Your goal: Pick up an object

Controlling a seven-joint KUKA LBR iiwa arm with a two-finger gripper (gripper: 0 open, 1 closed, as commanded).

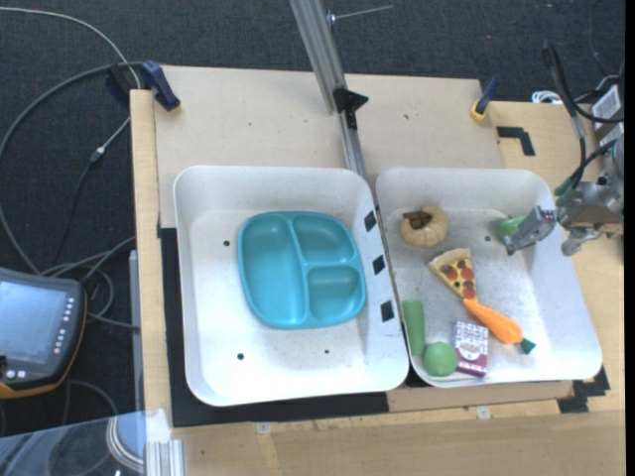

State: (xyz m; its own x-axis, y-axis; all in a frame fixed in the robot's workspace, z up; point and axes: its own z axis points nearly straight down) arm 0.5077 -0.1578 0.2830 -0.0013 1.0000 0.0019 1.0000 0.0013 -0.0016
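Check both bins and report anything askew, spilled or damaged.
Nothing stands out. The teal plate lies flat in the left bin; the toy pizza slice, carrot and small box lie loose but intact in the right bin.

Bench [258, 117] w/ 2 white bins [198, 266] side-by-side.

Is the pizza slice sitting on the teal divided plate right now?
No, the pizza slice lies in the right bin, while the teal divided plate sits apart in the left bin.
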